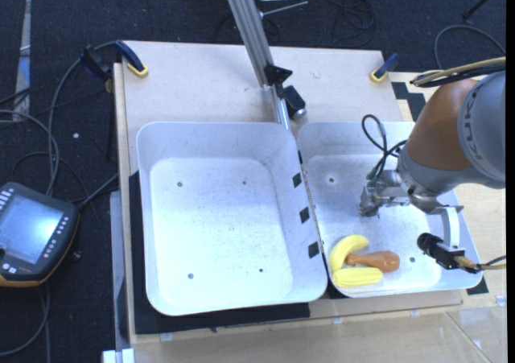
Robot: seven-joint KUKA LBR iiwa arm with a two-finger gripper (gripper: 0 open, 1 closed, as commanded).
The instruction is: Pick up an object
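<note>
Smooth curved yellow banana (348,249) beside glossy brown drumstick-shaped toy (376,261)

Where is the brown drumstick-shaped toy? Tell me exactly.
The brown drumstick-shaped toy lies in the right bin, near its front edge, touching the yellow banana and just behind the yellow corn-like piece.

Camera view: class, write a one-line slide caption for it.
KUKA arm's gripper poised in the right bin above a banana, corn cob and brown drumstick-like toy.
</note>
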